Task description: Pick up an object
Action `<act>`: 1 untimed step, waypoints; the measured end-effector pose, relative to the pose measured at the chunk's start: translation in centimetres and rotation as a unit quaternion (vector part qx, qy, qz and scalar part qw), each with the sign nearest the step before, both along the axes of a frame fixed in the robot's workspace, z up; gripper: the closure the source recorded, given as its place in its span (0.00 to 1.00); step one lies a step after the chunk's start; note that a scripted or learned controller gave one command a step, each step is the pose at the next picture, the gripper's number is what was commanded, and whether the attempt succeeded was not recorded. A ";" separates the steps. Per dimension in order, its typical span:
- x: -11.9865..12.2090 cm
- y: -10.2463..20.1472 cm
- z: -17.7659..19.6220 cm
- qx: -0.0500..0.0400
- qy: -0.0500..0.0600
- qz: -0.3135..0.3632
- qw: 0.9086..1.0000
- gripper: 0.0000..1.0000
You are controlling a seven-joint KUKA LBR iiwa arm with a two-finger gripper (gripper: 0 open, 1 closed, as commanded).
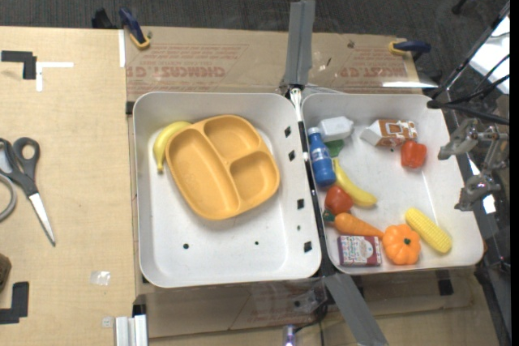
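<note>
- Nearest the lower edge, in the right bin [454, 259], lie a pink carton [358, 250] and a ribbed orange pumpkin [402, 245], side by side.
- Just beyond them, a knobbly yellow corn cob [427, 228] has its long axis slanting from upper left to lower right. A smooth carrot [357, 225] points its tip right, toward the pumpkin.
- A small banana [354, 186] slants the same way as the cob, and a blue bottle [321, 158] lies lengthwise along the bin's left wall, cap toward the far side.
- A glossy red pepper [413, 154] sits near the right wall.
- Metal parts of the jaws show at the bin's right rim, with the pepper and cob closest, neither touching. I cannot tell if the jaws are spread or pressed together.
- The left bin [162, 255] holds a yellow divided plate [223, 166].
</note>
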State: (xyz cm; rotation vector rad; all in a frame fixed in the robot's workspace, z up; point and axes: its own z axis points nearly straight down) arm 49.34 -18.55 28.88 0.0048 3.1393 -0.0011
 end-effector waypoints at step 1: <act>-1.5 2.6 -19.0 0.001 0.001 -0.072 0.997 0.00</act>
